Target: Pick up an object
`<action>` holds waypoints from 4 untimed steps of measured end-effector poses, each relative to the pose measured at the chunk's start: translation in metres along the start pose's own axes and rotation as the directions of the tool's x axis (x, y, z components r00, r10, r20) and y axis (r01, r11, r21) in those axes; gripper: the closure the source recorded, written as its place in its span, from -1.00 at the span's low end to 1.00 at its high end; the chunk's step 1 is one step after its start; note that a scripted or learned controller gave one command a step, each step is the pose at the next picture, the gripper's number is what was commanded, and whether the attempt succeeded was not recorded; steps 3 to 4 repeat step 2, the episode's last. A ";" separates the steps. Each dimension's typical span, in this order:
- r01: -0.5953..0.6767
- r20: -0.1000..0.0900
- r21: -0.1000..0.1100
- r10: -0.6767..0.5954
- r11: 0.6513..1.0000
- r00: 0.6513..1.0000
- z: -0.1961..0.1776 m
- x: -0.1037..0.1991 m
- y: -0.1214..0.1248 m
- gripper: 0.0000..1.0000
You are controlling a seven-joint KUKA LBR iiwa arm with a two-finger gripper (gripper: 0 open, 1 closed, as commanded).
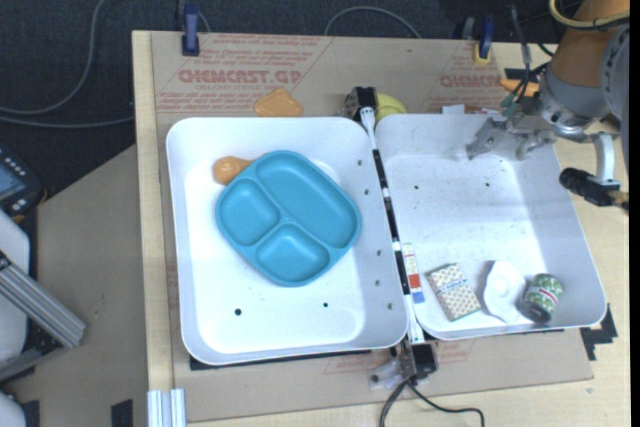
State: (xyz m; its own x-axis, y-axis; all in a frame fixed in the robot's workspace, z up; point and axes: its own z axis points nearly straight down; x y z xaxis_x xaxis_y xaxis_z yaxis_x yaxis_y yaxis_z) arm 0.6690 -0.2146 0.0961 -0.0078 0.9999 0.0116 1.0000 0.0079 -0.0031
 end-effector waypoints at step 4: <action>-0.001 0.014 -0.013 0.001 1.000 1.000 0.011 0.048 -0.006 -1.00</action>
